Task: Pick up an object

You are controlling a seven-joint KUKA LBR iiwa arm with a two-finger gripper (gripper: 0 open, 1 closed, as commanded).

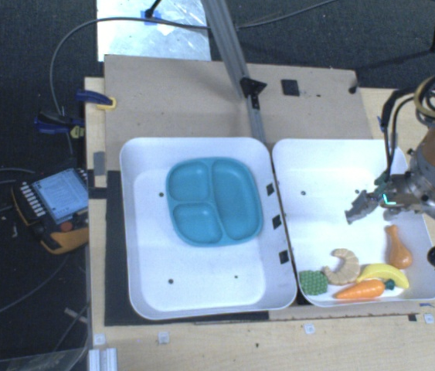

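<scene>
Toy foods lie along the near edge of the right bin [317, 168]: a green broccoli [314, 282], a tan croissant [344, 265], a yellow banana [385, 273], an orange carrot [360, 290] and a brown drumstick [397, 247]. My gripper [362, 205] hangs over the right half of this bin, above and left of the drumstick, apart from all the foods. Nothing shows between its fingers.
The left bin [147, 284] holds a blue divided plate [212, 200]. A metal pole [229, 41] slants over the bench behind the bins. Clamps and a handheld device [55, 207] lie off the bench's left side.
</scene>
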